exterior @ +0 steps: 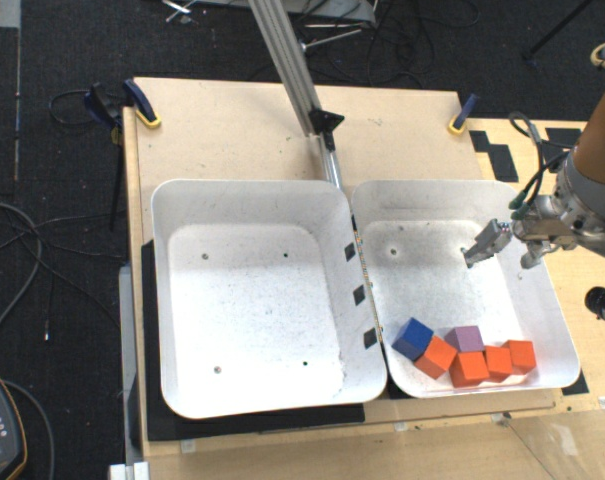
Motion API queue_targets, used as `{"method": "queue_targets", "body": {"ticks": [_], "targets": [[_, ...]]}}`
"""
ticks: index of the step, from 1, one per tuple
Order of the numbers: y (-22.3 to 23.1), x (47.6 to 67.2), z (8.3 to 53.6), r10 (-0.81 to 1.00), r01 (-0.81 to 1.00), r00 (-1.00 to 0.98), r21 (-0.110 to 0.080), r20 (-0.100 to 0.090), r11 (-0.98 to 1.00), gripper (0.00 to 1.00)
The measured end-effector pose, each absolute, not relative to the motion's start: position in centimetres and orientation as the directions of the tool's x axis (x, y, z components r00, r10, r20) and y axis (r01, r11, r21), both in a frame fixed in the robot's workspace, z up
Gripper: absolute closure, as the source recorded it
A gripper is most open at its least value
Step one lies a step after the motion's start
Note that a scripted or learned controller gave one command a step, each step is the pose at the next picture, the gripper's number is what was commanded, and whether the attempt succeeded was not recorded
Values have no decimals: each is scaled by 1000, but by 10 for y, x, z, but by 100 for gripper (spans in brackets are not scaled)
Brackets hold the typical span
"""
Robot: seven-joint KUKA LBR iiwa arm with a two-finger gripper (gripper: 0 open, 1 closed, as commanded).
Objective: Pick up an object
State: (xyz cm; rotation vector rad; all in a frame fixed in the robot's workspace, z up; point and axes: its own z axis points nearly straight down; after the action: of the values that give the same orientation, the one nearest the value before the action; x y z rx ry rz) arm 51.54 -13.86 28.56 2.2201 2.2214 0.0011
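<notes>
So in the overhead shot, the gripper hung over the upper right part of the right bin, coming in from the right side on the grey arm. The two fingers were spread apart, one finger pointing down-left toward the middle of the bin and the other sitting further right near the bin's far wall. Nothing sat between them, and they didn't look to be touching any block. Whether the tips were resting on the bin floor or just hanging above it was hard to tell from this angle.

The blocks were all bunched up along the near edge of that same bin, well apart from the gripper and closer to the camera. The blue block sat furthest left, tilted a bit. Just beside it was an orange block, touching or nearly so. A purple block sat behind the row, and three more orange ones ran off to the right: one, another, and the last nearest the bin's right wall. They were packed tight enough that most seemed to be touching.

The left bin was next door, speckled white, on the wooden bench. A metal pole slanted down from the top to the spot where the two bins met.
</notes>
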Motion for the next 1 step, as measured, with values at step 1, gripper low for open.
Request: {"method": "queue_targets", "body": {"ticks": [1], "targets": [[-118, 498, 341, 1000, 1000, -5, 7, -1, 5, 0]]}}
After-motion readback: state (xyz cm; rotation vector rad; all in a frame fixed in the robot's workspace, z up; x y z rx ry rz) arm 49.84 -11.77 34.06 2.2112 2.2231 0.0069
